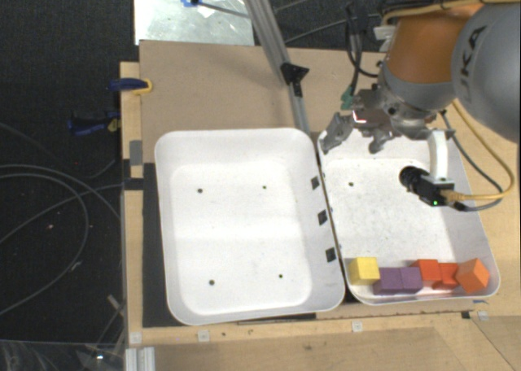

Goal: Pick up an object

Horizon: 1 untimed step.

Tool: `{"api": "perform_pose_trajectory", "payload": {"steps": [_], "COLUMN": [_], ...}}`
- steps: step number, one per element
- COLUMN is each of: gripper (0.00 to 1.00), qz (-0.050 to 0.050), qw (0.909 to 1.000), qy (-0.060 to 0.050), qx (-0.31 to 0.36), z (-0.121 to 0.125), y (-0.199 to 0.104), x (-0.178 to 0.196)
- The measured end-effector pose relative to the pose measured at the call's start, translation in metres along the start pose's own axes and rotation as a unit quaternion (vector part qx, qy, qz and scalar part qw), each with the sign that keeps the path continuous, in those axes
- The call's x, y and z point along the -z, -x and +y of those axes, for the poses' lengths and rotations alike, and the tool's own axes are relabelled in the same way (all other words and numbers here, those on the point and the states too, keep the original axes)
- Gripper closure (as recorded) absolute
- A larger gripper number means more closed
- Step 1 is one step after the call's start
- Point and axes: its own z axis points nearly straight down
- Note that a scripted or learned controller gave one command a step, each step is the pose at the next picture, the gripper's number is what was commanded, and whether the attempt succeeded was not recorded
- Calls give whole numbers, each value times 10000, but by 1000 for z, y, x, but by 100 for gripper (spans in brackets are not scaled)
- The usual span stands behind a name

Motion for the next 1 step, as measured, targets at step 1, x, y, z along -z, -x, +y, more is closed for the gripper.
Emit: {"api": "perform_pose_trajectory", "payload": {"steps": [1], "gripper": [0], "qz": [9], "qw": [10000], "qy": [-70], "qx": [1], "z": [-11], "y": [-43], "x": [-78]}}
